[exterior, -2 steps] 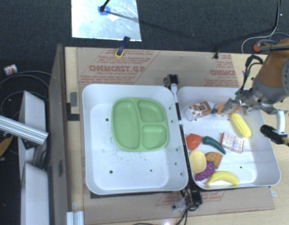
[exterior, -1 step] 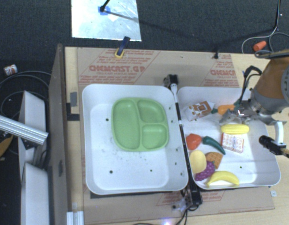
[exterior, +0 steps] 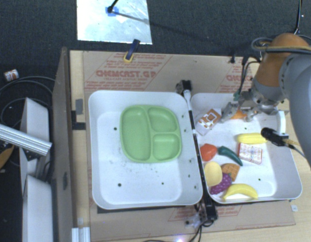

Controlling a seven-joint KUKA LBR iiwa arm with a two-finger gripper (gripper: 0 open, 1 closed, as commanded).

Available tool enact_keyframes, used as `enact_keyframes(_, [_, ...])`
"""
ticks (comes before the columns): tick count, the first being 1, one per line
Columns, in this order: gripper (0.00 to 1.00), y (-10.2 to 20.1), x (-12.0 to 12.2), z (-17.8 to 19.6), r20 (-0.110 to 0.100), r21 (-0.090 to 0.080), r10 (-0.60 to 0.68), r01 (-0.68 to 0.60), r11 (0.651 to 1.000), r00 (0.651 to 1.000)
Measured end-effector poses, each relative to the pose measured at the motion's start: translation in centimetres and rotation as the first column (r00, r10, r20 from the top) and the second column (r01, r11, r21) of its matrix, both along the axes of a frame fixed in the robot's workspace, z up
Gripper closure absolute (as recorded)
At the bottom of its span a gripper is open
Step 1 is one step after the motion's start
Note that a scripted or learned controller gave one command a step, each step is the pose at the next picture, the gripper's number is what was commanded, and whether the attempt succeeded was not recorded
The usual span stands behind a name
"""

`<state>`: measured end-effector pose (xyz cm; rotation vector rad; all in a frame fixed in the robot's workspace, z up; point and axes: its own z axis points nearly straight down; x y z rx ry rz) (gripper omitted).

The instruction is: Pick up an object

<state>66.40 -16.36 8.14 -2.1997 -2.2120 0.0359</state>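
The gripper (exterior: 239, 111) hangs low over the top end of the right bin (exterior: 289, 183), at the tip of the grey arm (exterior: 291, 69) with its orange band. Something small and orange (exterior: 238, 115) sits right at its tip, but whether the gripper is pinching it or just hiding part of it — that is too hard to tell. How far open the gripper is cannot be made out either.

So the job looks only just begun. The arm is down among the toys, but nothing is clearly lifted up. The grab and the lift are left to do.

Take the right bin as the main place. All the toys lie inside it. The orange thing is at its top end, right under the gripper. A small white and orange box (exterior: 208, 119) lies by the bin's top left wall, just beside the gripper. A yellow piece (exterior: 251, 138) and a pink wafer (exterior: 250, 152) lie in the middle of the bin, a bit below the gripper. A red pepper (exterior: 208, 151) with a green pepper (exterior: 230, 155) beside it is at the bin's left side. A pale yellow fruit (exterior: 212, 172), a brown piece (exterior: 231, 170), purple grapes (exterior: 220, 184) and a banana (exterior: 240, 190) crowd the bin's bottom corner — well apart from the gripper.

Next to the right bin, the left bin (exterior: 107, 185) holds a green plate (exterior: 149, 134) with three parts.
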Motion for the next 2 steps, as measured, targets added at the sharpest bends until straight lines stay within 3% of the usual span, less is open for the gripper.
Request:
enact_keyframes(1, [0.0,-3.2,-6.5,0.3,0.028,0.0,-0.009,0.009,1.0,1.0])
enact_keyframes(2, [1.0,-3.0,-6.0,1.5,0.037,-0.001,-0.002,0.002,1.0,0.999])
